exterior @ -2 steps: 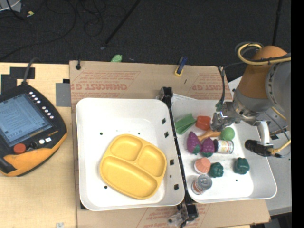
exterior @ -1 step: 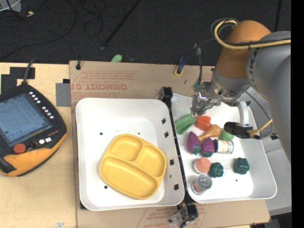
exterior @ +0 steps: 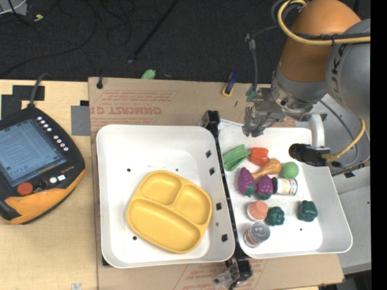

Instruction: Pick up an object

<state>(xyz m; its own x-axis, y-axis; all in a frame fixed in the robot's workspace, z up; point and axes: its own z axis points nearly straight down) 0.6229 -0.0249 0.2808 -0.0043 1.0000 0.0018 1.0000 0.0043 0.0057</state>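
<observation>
The grey two-finger gripper (exterior: 259,122) hangs over the right white bin's (exterior: 338,222) far edge; whether its jaws are parted cannot be told. The flat green plastic pea pod (exterior: 235,156) lies at seven o'clock, its long axis slanting.

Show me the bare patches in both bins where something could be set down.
Left white bin: bare floor along its far edge and left side, around the yellow divided plastic tray. Right white bin: bare strip along its right edge and near-right corner, past the dark green toy pepper. Crowded: the toy pile by the purple plastic grapes.
</observation>
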